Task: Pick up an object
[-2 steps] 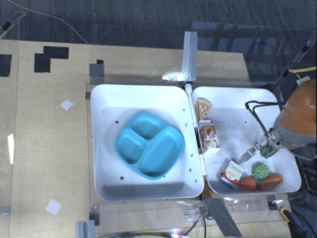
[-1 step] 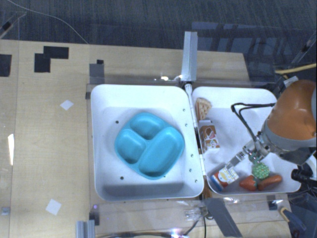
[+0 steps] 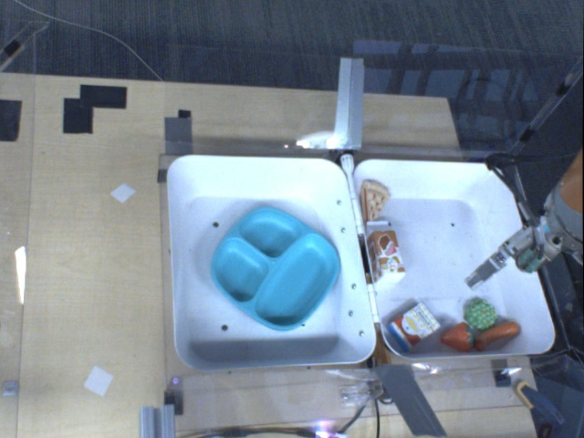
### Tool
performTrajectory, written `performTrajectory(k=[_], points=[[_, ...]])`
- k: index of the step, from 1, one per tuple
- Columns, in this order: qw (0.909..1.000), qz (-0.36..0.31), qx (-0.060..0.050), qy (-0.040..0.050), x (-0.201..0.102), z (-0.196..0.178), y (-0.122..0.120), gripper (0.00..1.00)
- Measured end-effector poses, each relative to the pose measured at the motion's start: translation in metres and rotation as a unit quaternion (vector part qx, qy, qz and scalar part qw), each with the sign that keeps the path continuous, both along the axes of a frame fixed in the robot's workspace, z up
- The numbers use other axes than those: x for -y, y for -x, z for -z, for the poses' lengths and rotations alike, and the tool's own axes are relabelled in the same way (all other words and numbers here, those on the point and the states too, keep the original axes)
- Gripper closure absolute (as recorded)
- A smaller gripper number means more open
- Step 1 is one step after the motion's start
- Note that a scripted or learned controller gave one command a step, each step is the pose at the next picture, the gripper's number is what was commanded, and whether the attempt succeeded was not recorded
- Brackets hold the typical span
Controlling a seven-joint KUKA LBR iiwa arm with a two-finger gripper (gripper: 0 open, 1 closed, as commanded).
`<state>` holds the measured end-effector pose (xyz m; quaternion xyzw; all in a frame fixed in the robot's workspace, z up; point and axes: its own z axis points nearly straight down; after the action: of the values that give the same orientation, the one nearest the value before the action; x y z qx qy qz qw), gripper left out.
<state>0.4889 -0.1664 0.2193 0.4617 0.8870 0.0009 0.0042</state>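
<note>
My gripper (image 3: 484, 272) reaches in from the right over the right bin (image 3: 447, 199), near its right wall. It sits just up from a green broccoli-like toy (image 3: 480, 312) and apart from it. Beside that toy lie an orange carrot-like piece (image 3: 502, 332) and a red piece (image 3: 458, 338) at the bin's front edge. A small printed box (image 3: 418, 322) lies to their left. Along the bin's left wall are a brown-and-white carton (image 3: 385, 252) and a pizza-slice toy (image 3: 374, 196).
The left bin (image 3: 192, 245) holds a blue divided plate (image 3: 276, 266). A metal post (image 3: 350, 103) stands behind the bins where they meet. The middle and back of the right bin show bare white floor.
</note>
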Motion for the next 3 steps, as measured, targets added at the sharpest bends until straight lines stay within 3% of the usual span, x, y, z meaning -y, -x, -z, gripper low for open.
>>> performTrajectory(k=[1,2,3], points=[[0.9956,0.093,-0.002,-0.0012,0.031,0.086,0.001,0.00],[0.9997,-0.023,-0.001,-0.0007,-0.047,0.081,-0.028,0.00],[0.9977,0.068,0.001,-0.0005,-0.067,0.130,-0.088,0.00]])
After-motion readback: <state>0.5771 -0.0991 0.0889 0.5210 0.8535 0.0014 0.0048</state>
